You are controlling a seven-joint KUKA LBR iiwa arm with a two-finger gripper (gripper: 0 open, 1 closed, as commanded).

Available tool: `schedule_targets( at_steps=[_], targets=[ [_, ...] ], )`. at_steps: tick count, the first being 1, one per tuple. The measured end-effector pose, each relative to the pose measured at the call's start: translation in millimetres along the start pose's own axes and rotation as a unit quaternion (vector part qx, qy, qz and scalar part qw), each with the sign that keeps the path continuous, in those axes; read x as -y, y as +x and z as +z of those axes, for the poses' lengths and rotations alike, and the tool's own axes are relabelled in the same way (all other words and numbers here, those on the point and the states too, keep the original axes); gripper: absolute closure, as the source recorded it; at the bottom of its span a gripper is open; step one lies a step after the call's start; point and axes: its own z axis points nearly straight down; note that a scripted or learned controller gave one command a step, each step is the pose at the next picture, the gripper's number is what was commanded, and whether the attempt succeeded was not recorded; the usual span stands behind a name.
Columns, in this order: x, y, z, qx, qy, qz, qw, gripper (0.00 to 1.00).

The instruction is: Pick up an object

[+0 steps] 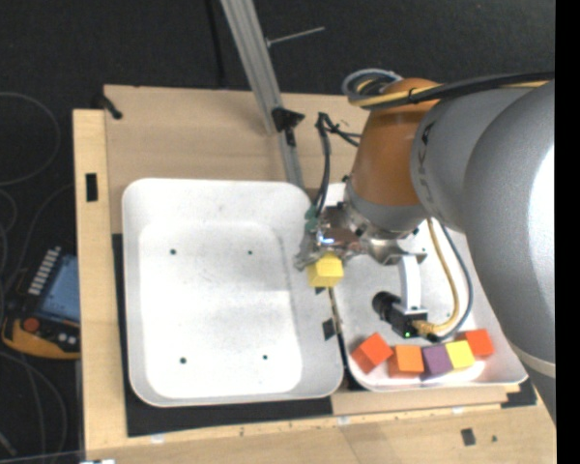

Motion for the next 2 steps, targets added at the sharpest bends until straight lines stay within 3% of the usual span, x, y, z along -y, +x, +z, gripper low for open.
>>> schedule_targets(
  at_steps=[1, 2],
  targets=[
    [-30, -37, -103, 0.003, -0.004, 0.004, 1.0, 1.0],
    [-39, 15, 5, 0.001, 0.005, 0.003, 1.0, 1.0]
  ],
)
